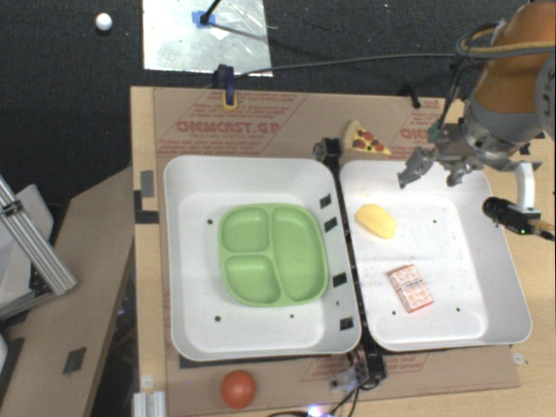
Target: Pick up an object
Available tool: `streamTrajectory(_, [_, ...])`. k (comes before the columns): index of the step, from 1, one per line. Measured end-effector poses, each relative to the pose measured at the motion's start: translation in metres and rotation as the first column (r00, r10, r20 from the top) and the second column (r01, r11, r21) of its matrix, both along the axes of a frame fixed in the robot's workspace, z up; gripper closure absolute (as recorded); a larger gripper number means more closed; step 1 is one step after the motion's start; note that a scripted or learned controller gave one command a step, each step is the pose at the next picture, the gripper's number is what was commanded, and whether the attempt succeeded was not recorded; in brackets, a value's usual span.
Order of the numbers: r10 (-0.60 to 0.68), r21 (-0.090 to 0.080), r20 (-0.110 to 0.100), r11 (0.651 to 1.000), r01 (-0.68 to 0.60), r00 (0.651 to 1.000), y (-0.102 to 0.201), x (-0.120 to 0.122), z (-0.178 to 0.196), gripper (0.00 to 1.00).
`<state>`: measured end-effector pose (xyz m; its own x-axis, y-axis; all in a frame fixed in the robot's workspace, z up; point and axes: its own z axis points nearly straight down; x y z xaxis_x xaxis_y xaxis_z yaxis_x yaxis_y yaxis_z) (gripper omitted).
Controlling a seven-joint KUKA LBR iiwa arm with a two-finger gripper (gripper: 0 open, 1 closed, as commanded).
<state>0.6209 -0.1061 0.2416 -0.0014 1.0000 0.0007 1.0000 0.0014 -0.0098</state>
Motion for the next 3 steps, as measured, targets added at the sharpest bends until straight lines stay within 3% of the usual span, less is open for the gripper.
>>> streamTrajectory(1, [0.002,-0.001,0.011,1.000,-0.002,1.000,0.000,0.002,0.007,0.00])
streamTrajectory(3, [0.000,-0.001,0.007,1.000,0.000,1.000,0.003,-0.014,-0.099,0.00])
